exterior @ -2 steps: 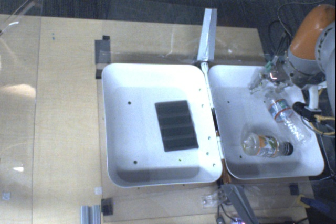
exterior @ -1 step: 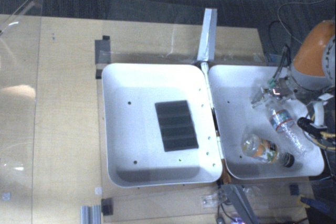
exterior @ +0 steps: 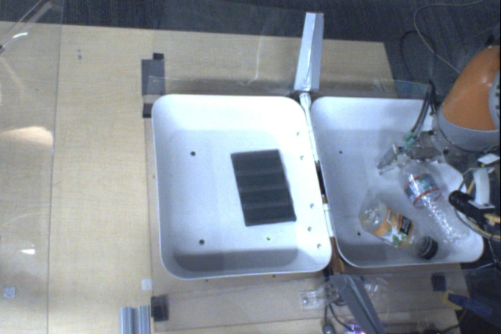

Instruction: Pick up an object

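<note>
approach step in hand, by judgement: arm (exterior: 470, 102) hung over right bin (exterior: 344, 129), gripper (exterior: 412, 145) low near clear plastic bottles. jaw state: could not tell. next move called for settling on one bottle and closing squarely. count: two bins; one dark ribbed block (exterior: 263, 186) in left bin (exterior: 180, 168); seemingly two bottles, one (exterior: 429, 203) with blue label, one (exterior: 387, 223) with orange label.

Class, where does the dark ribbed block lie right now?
The dark ribbed block lies flat near the middle of the left bin, towards the divider beside the right bin.
</note>
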You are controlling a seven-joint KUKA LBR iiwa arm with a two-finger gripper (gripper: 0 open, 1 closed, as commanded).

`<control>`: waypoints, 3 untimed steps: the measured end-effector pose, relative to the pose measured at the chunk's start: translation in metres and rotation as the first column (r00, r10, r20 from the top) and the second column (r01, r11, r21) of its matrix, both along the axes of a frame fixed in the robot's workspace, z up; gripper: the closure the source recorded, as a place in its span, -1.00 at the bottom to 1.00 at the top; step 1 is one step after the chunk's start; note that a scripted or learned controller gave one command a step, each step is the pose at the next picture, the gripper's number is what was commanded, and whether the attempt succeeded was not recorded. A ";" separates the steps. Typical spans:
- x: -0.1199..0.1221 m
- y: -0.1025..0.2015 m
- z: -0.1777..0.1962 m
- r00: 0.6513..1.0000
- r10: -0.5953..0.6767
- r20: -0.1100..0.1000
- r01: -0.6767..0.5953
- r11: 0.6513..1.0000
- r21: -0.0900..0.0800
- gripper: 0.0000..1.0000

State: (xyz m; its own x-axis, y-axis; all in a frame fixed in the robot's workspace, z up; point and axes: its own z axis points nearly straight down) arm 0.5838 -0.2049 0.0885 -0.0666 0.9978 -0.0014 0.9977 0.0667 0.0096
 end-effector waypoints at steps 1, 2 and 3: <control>-0.040 -0.001 0.001 0.999 0.052 0.003 -0.052 0.999 -0.002 -1.00; -0.037 0.001 0.013 0.999 0.052 0.010 -0.052 0.999 -0.002 1.00; -0.037 0.044 0.099 0.996 0.085 -0.002 -0.085 0.996 -0.001 1.00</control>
